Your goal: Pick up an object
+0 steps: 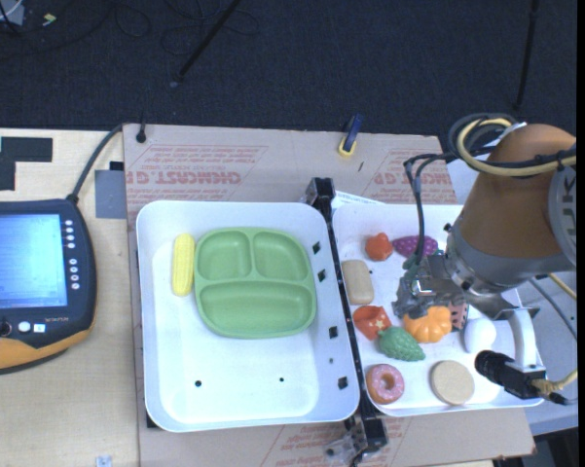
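Observation:
My gripper (421, 300) hangs low over the middle of the right bin (496, 402), under the grey and orange wrist. Directly at its lower side lies an orange pumpkin-like toy (429, 328); I cannot see whether they touch. A red pepper (370, 320) and a green leafy toy (401, 344) lie just to its left. Also in this bin are a tan bread roll (357, 281), an orange-red fruit (378, 247), purple grapes (416, 246), a pink donut (384, 384), a tan cookie (454, 381) and a white egg (480, 335).
The left bin (175, 377) holds a green divided plate (254, 282) with a yellow corn cob (182, 264) beside it. A black divider (336, 300) separates the bins. A teach pendant (29, 280) lies on the bench at far left.

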